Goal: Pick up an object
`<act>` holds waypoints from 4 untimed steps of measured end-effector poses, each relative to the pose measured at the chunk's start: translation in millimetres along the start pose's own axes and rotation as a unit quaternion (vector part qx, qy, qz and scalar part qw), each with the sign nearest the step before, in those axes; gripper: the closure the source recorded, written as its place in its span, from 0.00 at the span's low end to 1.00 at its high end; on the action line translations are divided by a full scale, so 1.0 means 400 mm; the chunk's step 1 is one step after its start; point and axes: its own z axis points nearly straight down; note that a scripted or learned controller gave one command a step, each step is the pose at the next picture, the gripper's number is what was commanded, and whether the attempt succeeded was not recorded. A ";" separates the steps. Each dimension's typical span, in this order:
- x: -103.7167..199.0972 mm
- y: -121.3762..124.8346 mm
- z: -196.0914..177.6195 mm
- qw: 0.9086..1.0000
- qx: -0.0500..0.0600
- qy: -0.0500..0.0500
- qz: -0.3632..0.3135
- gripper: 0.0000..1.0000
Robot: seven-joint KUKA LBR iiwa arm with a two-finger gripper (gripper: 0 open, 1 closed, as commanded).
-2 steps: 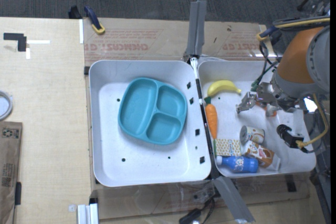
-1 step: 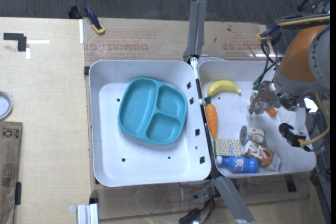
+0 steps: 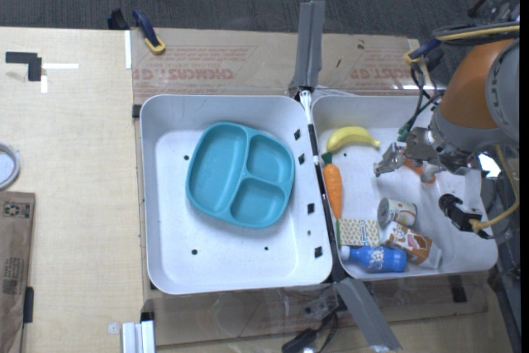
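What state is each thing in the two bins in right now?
Blue plate: flat, right side up, alone in the left bin.
Banana: lying in the right bin.
Carrot: lying along the divider.
Can: on its side.
Blue bottle: on its side.
Tool: above the right bin, holding nothing.

Cardboard sheet behind the bins — red print "CHEMCZ…GR", upside down, only partly legible | brown paper bag at left edge — recycling symbol; print on blue bottle — too small to read
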 end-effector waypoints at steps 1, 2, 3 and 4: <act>-0.002 0.000 -0.022 1.000 0.000 0.000 0.000 1.00; -0.049 -0.079 0.022 0.999 0.000 0.001 -0.041 1.00; -0.049 -0.079 0.022 0.999 0.000 0.001 -0.041 0.00; -0.051 -0.079 0.000 0.999 0.000 0.001 -0.040 1.00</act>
